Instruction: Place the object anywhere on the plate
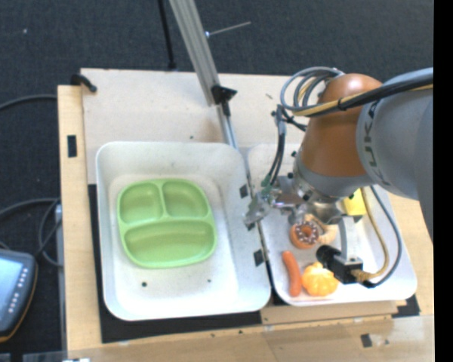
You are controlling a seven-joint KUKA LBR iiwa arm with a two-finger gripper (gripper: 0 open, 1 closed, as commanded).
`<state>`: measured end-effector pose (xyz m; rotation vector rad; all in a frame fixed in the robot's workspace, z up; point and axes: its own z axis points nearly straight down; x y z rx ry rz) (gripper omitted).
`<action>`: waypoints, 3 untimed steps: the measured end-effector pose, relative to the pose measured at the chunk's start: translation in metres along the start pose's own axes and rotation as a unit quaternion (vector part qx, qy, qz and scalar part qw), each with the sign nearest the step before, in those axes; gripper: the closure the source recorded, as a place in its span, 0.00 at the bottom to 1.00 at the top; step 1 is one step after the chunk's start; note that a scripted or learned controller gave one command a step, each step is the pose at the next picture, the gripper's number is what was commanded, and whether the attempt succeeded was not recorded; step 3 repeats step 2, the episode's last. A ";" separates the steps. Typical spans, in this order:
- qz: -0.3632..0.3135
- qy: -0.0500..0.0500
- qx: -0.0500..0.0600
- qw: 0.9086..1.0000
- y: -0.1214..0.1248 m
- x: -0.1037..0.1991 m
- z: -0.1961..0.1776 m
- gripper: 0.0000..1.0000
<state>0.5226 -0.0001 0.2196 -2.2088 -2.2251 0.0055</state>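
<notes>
End effector sits low in the right bin, just above a donut-like object; fingers hidden by wrist, can't tell if apart or together. Nearby in same bin: carrot and orange-yellow fruit. Green divided plate lies in left bin on the desk, well apart from the objects.

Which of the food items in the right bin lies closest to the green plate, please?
The carrot, long and orange-red, at the bin's left edge. The orange fruit and the donut lie further right.
</notes>
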 end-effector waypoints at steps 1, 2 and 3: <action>0.007 -0.003 -0.004 1.000 0.026 -0.095 -0.001 0.00; 0.000 0.000 -0.002 1.000 0.002 -0.016 0.020 0.00; 0.000 0.000 -0.002 1.000 0.002 -0.016 0.020 0.00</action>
